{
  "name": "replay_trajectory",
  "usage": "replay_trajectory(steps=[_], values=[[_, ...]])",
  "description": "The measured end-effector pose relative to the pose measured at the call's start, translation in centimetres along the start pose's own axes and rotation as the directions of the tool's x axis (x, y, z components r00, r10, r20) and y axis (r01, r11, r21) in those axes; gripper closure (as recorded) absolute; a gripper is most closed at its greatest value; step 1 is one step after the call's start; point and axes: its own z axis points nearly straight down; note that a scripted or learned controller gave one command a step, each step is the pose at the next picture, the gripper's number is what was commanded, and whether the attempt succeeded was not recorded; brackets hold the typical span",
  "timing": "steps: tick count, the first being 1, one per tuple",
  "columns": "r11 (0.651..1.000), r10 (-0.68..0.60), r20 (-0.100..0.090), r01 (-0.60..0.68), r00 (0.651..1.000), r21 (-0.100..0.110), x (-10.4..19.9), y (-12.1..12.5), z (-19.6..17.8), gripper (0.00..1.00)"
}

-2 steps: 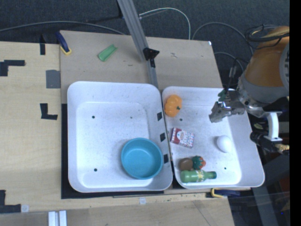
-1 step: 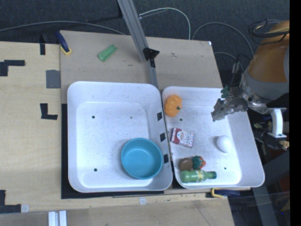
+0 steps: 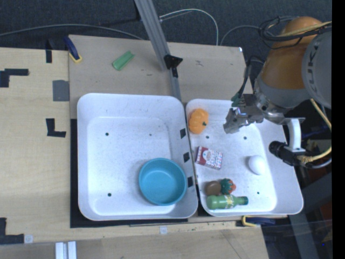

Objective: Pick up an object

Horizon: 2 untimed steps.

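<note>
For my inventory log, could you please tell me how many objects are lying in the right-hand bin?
6: an orange pumpkin at top left, a red packet mid-left, a white egg at right, and a brown item, strawberry and green bottle along the bottom. The arm could hide more.

You have a bowl (image 3: 161, 181) in the left bin (image 3: 94, 109); the right bin (image 3: 285, 196) holds a small pumpkin (image 3: 198, 120) behind a packet (image 3: 208, 158), and a bottle (image 3: 227, 201) in front.

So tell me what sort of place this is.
Probably a robot-grasping lab bench: two white bins side by side, toy-like items such as a small orange pumpkin, and loose cables behind the board.
</note>
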Motion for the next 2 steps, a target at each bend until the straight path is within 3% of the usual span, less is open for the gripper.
replay_trajectory(steps=[2], values=[[1.0,-0.001,-0.001,0.001,1.0,0.001,10.5,0.2,1.0,1.0]])
